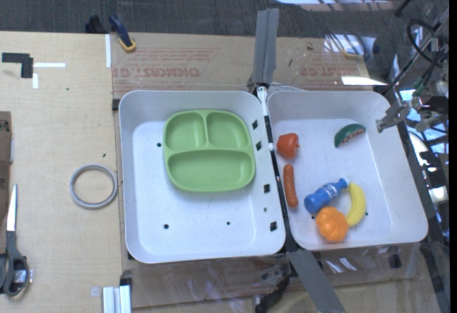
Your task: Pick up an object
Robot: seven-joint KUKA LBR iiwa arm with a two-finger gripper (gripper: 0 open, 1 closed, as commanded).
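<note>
Hand (389, 121) parked at right bin (400, 183) edge, grip state unclear; nothing held. Toys clustered below: orange (332, 224), banana (355, 204), bottle (325, 195), ready for picking.

The scissors (13, 261) are cut off by the left and bottom edges. The printing on the cardboard (168, 70) behind the bins is mirrored and too faint to read. At the right edge, the arm (421, 101) blurs into cables.
</note>
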